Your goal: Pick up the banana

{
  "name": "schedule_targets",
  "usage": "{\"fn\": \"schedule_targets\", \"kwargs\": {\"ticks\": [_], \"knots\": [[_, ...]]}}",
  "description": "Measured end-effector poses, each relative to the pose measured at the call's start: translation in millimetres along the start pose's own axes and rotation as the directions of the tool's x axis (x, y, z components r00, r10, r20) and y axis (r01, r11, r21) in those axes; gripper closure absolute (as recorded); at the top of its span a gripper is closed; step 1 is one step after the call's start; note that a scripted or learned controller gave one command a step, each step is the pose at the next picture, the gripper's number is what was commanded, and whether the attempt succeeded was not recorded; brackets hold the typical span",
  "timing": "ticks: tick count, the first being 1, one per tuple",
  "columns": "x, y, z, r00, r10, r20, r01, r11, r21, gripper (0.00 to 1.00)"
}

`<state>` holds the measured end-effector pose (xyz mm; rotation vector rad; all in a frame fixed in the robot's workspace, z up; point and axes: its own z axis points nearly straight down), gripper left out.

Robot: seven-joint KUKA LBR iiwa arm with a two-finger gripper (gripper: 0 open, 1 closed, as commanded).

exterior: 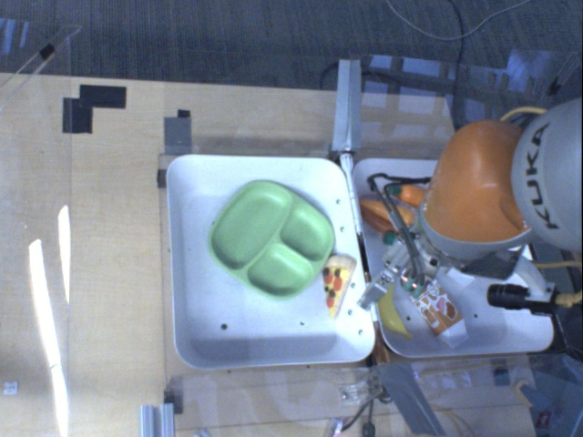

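The banana [393, 315] shows as a yellow patch near the front left corner of the right bin [510, 340], and most of it is hidden under the arm. My gripper [398, 280] hangs just over it, below the orange band [474, 185] of the wrist. Grey metal parts and wires crowd the gripper's tip.
In the left bin [196, 335] lie a green divided plate [271, 237] and a toy pizza slice [337, 282] against its right wall. An orange carrot-like item [380, 212] lies at the right bin's back left. A brown-and-white packet [440, 309] sits beside the banana.
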<state>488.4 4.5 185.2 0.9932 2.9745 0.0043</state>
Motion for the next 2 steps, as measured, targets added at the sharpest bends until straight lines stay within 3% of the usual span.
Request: {"fn": "schedule_targets", "kwargs": {"ticks": [1, 2], "knots": [[41.2, 54.0, -0.1, 0.999, -0.044, 0.000, 0.044, 0.999, -0.001, 0.00], [-12.5, -16.6, -0.1, 0.997, -0.078, 0.001, 0.078, 0.997, 0.000, 0.00]]}}
